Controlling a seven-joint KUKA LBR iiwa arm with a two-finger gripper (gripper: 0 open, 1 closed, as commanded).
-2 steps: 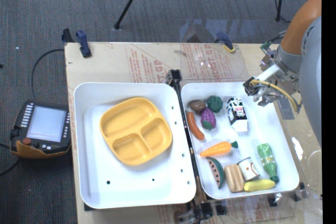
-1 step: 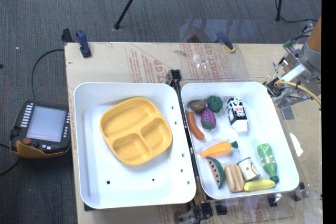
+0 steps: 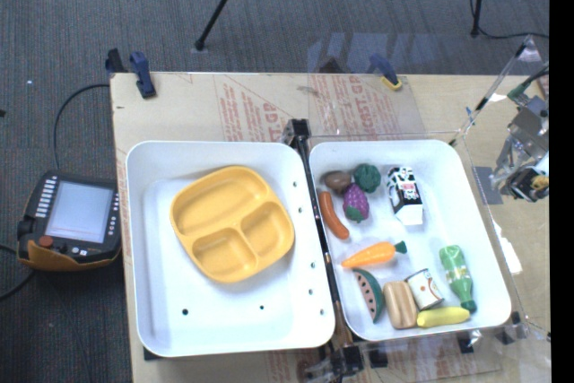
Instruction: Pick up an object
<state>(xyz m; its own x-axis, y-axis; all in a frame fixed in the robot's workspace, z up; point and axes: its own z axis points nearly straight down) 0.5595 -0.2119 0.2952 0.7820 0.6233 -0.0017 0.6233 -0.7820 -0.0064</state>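
**End effector waits beside the toy bin**

The end effector (image 3: 525, 159) sits at the bench's right edge, outside the right bin (image 3: 448, 152); whether it is released or clenched I cannot tell. Nothing is picked yet. The carrot (image 3: 372, 255) lies mid-bin, fairly apart from neighbours; next comes reaching over and descending.

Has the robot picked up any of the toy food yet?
Not yet. The gripper sits at the right edge, outside the right bin. The carrot, green bottle, milk carton and other toys all lie in that bin. Reaching in, grasping and lifting are all left.
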